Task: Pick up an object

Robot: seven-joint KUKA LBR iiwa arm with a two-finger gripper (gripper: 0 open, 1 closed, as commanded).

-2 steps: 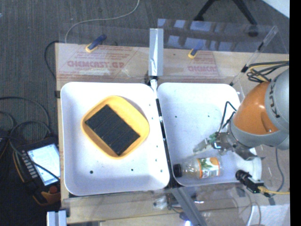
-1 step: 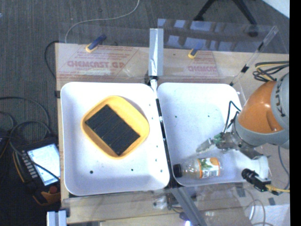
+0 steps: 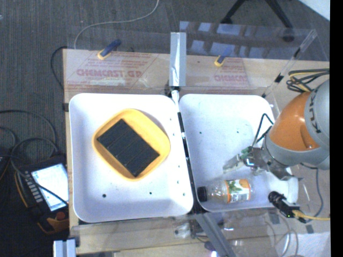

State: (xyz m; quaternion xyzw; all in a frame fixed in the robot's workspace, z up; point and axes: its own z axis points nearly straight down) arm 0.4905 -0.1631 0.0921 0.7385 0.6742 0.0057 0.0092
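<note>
Lay on its side along the right bin's [image 3: 214, 111] front edge: clear plastic bottle [image 3: 228, 191], black cap pointing left, orange-green label. Hovered just above it: gripper [image 3: 240, 161]. Couldn't tell its grip state. Left bin [image 3: 80, 197]: yellow dish [image 3: 132, 143] with dark ribbed pad.

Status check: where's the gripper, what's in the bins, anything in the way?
Gripper low in right bin, holding nothing visible. Bottle lying just below it. Yellow dish in left bin.
</note>
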